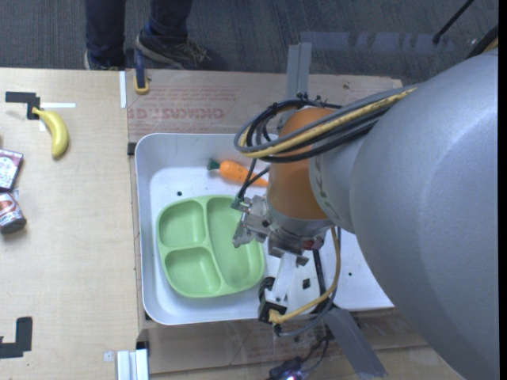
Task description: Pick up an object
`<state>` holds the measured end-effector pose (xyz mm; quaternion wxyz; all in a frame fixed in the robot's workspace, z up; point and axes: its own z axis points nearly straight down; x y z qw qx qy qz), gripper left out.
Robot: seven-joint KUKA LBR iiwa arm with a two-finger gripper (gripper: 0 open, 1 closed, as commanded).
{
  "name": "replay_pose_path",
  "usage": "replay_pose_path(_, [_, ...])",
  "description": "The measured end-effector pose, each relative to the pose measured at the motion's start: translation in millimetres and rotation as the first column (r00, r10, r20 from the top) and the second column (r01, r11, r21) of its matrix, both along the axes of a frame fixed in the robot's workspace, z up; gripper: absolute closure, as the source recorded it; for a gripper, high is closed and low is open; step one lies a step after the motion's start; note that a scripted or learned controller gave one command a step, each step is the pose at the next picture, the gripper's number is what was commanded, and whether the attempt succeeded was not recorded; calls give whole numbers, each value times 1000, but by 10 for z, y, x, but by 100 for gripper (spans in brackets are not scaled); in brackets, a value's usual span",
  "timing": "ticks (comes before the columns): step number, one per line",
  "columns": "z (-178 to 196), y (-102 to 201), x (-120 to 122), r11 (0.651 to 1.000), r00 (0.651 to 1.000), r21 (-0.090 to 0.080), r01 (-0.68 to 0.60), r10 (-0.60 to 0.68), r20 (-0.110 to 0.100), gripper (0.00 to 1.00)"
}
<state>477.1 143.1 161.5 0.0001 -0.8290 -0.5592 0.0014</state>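
The arm (pixel 412 204) reaches in from the right and stands over the white bin (pixel 146 212). Its end effector (pixel 252 226) hangs above the right edge of the green tray (pixel 190 248). Whether the end effector is apart, together or clamped on anything cannot be told (the wrist and cabling cover it from this angle).

**Step in hand.** Judged from the pose, this is the approach or descent stage of a pick. No object is seen lifted.

**Candidate objects in the bin.**
- One green tray with three compartments, lying flat on the bin floor, left of centre.
- One carrot (pixel 234 172), lying near the bin's far wall, just beyond the tray and partly behind the wrist.

**Next move.** The likely target is the tray's right rim or the carrot; which one cannot be determined. A rim grasp calls for one jaw inside the compartment wall and one outside, followed by a straight lift. The tray is broad and shallow, so it will probably tilt when held from one edge. The carrot is rounded and may roll on contact.

**Other items, counted.** On the surface to the left of the bin: one banana (pixel 55 132), and two small packaged items (pixel 9 192) at the left edge (contents not legible). Only one bin is plainly visible. A person's legs (pixel 135 14) stand beyond the surface at the top.
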Motion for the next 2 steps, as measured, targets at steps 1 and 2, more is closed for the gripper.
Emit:
replay_pose_path(1, [303,-658,515,988,988,0,-157,157,0,0])
replay_pose_path(2, [-696,-44,1296,987,987,0,-158,158,1,0])
